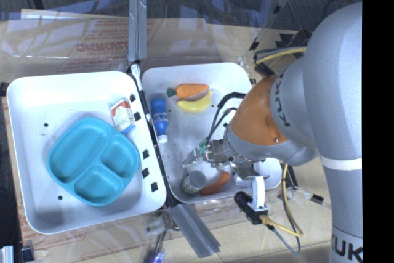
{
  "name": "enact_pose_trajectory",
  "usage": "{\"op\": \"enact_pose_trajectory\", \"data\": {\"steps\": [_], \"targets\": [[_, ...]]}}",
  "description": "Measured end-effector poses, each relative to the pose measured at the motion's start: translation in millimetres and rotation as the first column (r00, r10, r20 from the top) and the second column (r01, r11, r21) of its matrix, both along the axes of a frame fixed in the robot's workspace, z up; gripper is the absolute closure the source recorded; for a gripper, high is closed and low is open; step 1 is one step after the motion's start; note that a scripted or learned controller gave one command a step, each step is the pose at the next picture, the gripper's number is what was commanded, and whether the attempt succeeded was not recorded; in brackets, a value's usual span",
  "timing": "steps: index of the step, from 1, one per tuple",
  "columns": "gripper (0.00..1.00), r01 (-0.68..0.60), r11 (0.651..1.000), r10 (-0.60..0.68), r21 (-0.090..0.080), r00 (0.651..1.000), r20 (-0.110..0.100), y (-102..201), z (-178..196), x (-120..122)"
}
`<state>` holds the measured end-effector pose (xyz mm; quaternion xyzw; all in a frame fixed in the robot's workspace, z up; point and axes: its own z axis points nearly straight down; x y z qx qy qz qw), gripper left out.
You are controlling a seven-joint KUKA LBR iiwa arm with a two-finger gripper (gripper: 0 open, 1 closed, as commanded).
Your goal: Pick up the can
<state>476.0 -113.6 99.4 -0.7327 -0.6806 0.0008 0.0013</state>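
Can: lying at the near end of the right bin, at about 7 o'clock from the gripper, just beside it; its round grey metal end is facing up toward the camera.
Gripper: hanging low over the right bin's near half, just above and beside the can; whether it is open or closed cannot be told, and nothing can be seen held in it.
Arm: reaching in from 3 o'clock, smooth grey casing with a glossy orange band above the wrist; the letters "KU" are showing on the band's edge and "KUK" on the base at the lower right.
Sausage-like thing: orange-red, elongated, lying touching the can at its 3 o'clock.
Far end of right bin: a plastic carrot is lying against a yellow banana; a blue bottle is resting along the left wall.
Left bin: holding a turquoise three-compartment plate, smooth plastic, and at its 1 o'clock a small red-and-white carton, print too small to read.
Worktop: covered in brown cardboard with faded red print, unreadable.
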Motion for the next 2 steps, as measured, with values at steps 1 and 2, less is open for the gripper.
{"op": "enact_pose_trajectory", "data": {"steps": [1,2], "targets": [[0.00,-0.046,0.999,0.046,0.003,0.999,0.000,22,-8,1],[0.00,-0.229,0.973,0.229,0.000,0.973,0.002,-16,39,1]]}}
